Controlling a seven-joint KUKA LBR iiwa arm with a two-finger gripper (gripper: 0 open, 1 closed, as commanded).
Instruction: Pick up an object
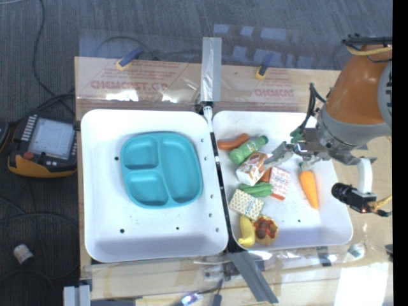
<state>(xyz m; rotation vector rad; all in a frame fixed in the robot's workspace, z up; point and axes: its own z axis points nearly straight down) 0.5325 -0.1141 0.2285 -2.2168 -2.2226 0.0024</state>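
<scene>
Camera view: the claw (pixel 288 152) is seen spread apart over the right bin (pixel 331 225), with nothing pinched between its fingers. A carrot (pixel 309 188) lies just beside it, toward the bin's near right corner, untouched by it.

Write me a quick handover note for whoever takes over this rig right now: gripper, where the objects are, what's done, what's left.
Gripper: low over the right bin, above the toy food pile; nothing visibly between its fingers.
Objects: carrot lies alone, right of the pile; green bottle, sausage and small cartons sit nearer the divider.
Left bin: holds the teal divided plate.
Done: approach only.
Left: grasp one object and lift.
</scene>
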